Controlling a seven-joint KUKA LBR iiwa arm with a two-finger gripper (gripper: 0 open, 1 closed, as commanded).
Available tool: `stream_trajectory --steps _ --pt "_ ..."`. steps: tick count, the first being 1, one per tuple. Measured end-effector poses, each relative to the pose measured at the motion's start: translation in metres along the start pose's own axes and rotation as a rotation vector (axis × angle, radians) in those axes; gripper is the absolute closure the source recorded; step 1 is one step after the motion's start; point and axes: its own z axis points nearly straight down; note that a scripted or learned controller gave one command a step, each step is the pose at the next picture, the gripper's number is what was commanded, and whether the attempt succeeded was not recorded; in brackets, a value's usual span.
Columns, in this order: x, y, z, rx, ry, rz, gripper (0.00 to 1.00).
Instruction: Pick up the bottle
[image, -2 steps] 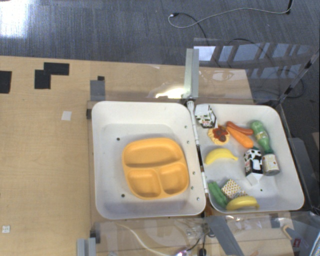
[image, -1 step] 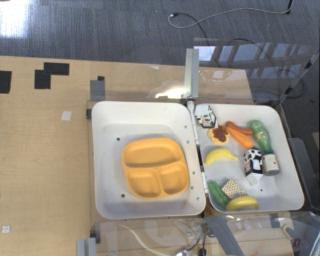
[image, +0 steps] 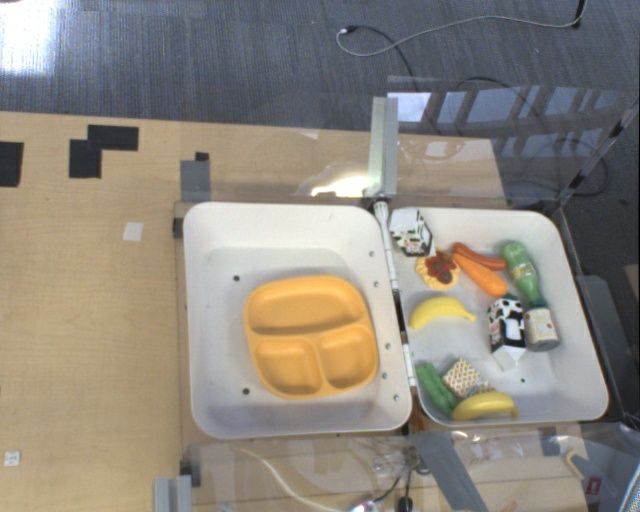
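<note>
So the green bottle (image: 521, 270) is lying on its side in the right bin (image: 580, 395), up against the far right wall, just right of the orange carrots (image: 480, 268). Its lower end sits right above a small can (image: 541, 328) and the black-and-white carton (image: 507, 325). Looks like light, rigid plastic, probably smooth and prone to rolling, so I'd pinch it across the fat middle of the body, not the neck. Can't tell the gripper's state from here.
</note>
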Motion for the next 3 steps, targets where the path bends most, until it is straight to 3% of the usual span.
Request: stream_trajectory --steps 3 --pt "0.000 0.000 0.018 0.000 0.002 0.005 0.00"
